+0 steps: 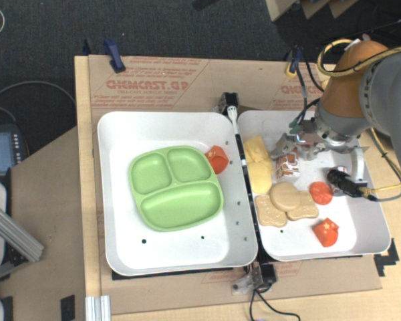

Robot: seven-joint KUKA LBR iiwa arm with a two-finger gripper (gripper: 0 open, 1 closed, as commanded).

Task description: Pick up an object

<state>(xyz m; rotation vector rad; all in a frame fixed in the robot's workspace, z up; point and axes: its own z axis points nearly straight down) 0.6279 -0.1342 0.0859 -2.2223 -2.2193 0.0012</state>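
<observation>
From above, the hand (289,158) hangs low in the right bin (367,243), and I cannot tell its state. A small red-and-white object (289,167) lies right beneath it, beside yellow pieces (257,162). The left bin (113,179) holds 1 green tray (176,187).

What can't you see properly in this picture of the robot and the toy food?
- Gripper, camera view: too small and cluttered to tell whether it is open or shut, or whether it holds anything.
- Small red-and-white object under the gripper: too small to identify.
- Grey arm with orange band: cut off by the right edge.
- Red piece beside the green divided plate: too small to name.
</observation>
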